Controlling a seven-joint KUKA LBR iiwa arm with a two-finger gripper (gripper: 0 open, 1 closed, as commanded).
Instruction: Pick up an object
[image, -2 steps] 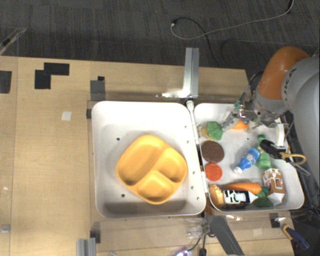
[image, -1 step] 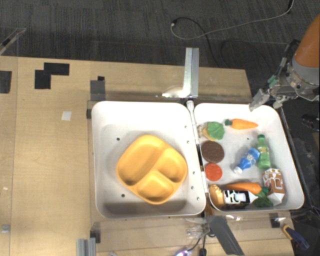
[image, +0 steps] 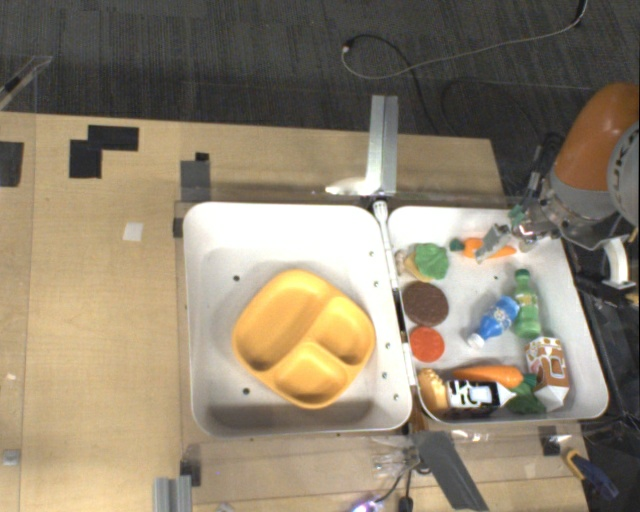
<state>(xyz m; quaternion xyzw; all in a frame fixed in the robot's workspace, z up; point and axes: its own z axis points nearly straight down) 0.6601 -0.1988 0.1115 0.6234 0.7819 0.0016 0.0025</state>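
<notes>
Gripper (image: 503, 240) down at the far end of the right bin (image: 590, 345), low over the white floor near the back wall. Cannot tell how wide the pincer stands: grey metal parts blur together there. Touching or just above an orange piece (image: 500, 254) lying flat beneath it; no telling whether any grip on it. Nothing seen lifted.

Arm (image: 600, 140) reaching in from the right, orange band high over the bin's far right corner, grey wrist slanting down and leftward to the gripper.

Around the gripper, in the same bin: a small orange bit (image: 457, 244) just to its left, a green leafy toy (image: 432, 260) beyond that near the divider. Further toward the front: a brown round biscuit (image: 425, 301) and a red disc (image: 428, 345) along the divider, a blue bottle (image: 497, 320) beside a green bottle (image: 526, 305) mid-bin, a small printed carton (image: 549, 362) by the right wall, a carrot (image: 490, 376) and a dark bottle (image: 465, 394) lying along the near wall.

In the left bin (image: 215, 300): a yellow divided plate (image: 305, 338), well apart from the gripper.
</notes>
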